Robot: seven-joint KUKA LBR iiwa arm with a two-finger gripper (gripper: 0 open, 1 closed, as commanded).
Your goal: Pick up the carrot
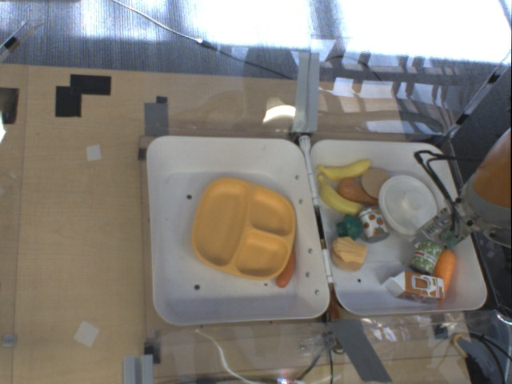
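The carrot lies in the right bin, near that bin's right wall and toward its front, touching or just beside a small orange carton on its left and a green-labelled can just above that. It rests on the bin floor, so by this view the pick is not yet made. The gripper hangs low over the same bin, just above the can and close to the carrot's upper end (its metal parts blur together here, so whether it is spread or pressed together I cannot tell), and nothing can be made out between its tips. What is left, I judge, is the whole of the grasp and the lift: settling onto the carrot without catching the can or carton crowding it, closing, and raising it clear.
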